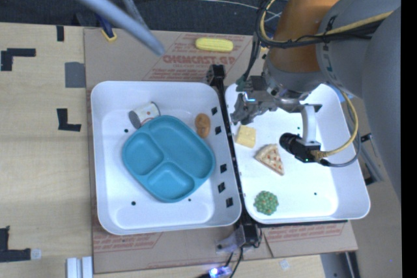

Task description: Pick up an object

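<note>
My gripper (242, 112) hangs over the upper left part of the right bin (339, 205), just above a pale yellow cheese block (246, 136). Nothing shows between its dark fingers. A pizza slice (270, 159) lies right of the cheese, and a green broccoli piece (266, 202) sits nearer the front. In the left bin (107, 140) rest a blue divided tray (168, 157), a small grey and white can (143, 114) and a brown oval piece (202, 125).
A black divider (225, 140) runs between the two bins. A yellow corn cob (214, 45) lies on the cardboard behind the bins. The arm's grey body and orange band cover the back right of the right bin. A grey pole crosses the top left.
</note>
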`<state>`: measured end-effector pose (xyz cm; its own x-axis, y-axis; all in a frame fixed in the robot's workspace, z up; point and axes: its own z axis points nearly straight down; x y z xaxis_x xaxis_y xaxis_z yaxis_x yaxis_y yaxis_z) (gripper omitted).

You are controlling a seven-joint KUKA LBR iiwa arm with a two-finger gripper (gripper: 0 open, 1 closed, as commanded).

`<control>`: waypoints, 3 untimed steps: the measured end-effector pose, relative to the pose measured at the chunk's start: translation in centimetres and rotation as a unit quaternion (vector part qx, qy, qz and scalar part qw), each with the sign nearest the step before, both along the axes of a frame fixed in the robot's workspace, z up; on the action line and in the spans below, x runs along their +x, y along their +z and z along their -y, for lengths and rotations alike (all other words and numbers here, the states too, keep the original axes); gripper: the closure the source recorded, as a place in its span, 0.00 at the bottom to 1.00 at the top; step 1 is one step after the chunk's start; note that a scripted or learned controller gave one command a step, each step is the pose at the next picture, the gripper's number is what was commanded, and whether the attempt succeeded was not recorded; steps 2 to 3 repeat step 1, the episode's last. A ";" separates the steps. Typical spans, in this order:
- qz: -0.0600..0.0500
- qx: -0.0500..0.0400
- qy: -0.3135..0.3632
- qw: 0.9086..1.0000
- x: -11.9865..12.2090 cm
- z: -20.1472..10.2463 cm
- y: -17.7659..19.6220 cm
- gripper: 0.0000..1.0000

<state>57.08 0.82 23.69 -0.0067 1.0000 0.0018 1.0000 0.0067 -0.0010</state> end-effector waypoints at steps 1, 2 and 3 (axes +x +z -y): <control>0.000 0.000 0.000 1.000 0.7 -6.1 0.3 1.00; 0.000 0.000 0.000 1.000 0.7 -6.1 0.3 1.00; 0.000 0.000 0.000 1.000 0.7 -6.1 0.3 1.00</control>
